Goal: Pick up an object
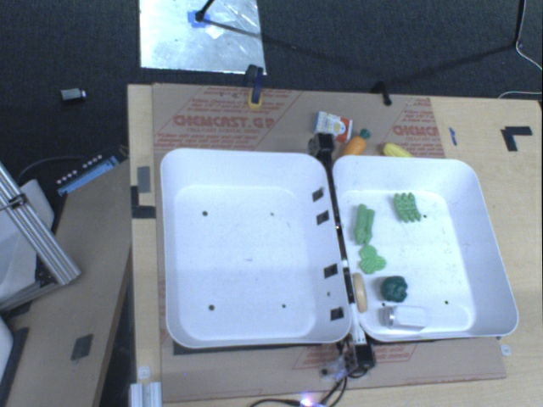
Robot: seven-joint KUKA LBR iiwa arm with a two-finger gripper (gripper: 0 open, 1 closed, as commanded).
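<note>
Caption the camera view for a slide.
Two white bins side by side: left bin bare inside, right bin holding green toys and a clear piece.

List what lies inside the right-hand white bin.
Right white bin: two light green toys, a leafy green piece, a dark green lump, a clear block. Nothing looks covered.

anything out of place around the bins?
Yes. A carrot and a yellow piece lie on the bench behind the right bin, not in it, beside a small carton. The green items sit inside the right bin.
</note>
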